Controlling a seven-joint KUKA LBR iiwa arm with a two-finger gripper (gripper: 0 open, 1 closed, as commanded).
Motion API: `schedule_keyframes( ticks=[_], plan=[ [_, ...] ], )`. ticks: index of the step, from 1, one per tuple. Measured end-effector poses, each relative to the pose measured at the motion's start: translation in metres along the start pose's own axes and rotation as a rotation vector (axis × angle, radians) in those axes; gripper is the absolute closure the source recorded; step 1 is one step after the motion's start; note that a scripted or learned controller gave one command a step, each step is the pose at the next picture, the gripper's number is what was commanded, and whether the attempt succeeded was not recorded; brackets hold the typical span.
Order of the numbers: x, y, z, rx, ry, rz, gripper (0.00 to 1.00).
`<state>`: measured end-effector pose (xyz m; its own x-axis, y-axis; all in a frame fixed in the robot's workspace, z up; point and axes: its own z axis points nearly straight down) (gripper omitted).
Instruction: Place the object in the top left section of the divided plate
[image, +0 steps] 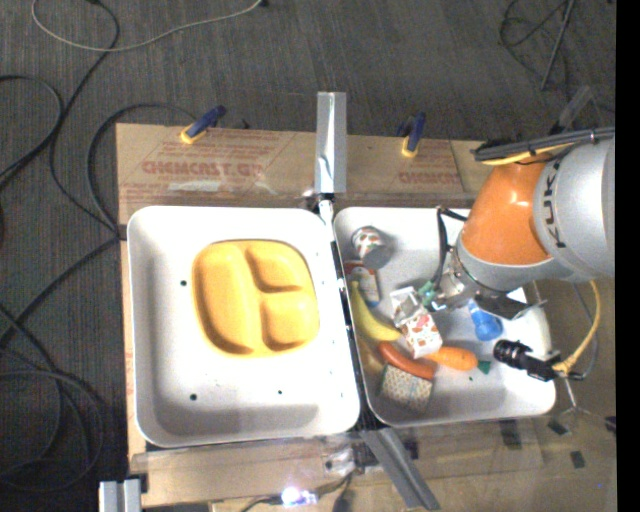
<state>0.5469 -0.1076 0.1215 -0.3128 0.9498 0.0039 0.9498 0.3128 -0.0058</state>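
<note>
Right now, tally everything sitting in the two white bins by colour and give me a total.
Yellow: 2, the divided plate and the banana
Orange: 1, the carrot
Red: 1, the sausage
Blue: 1, the small blue piece
Silver: 1, the can
Mixed print: 2, the carton and the patterned block
Total: 8

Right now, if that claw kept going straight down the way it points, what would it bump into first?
Most likely the small white box lying among the toys in the right bin. The gripper hangs right above it, though one slanted view leaves depth uncertain.
</note>
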Motion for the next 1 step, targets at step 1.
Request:
schedule_keyframes(
  ticks=[1],
  plan=[
    [-0.0002,0.0002,-0.0054,0.004,0.004,0.001,1.0]
  ],
)
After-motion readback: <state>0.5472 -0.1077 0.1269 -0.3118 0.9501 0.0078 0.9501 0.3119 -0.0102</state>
